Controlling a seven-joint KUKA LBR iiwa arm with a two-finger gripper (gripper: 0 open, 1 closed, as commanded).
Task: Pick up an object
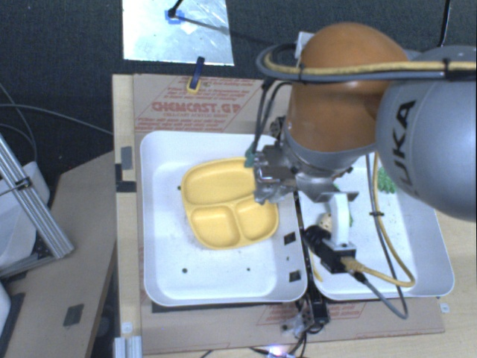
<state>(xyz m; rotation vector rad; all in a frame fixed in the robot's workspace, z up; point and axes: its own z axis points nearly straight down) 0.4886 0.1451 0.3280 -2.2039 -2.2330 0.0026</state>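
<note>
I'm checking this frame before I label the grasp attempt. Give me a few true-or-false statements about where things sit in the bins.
1. The yellow divided plate lies in the left bin. True.
2. The plate has three compartments. True.
3. The plate is flipped upside down. False: its compartments face up.
4. The arm's wrist hangs over the bench's far left edge. False: it hangs near the divide between the left bin and the right bin, by the plate's right rim.
5. A yellow cable loops over the right bin. True.
</note>
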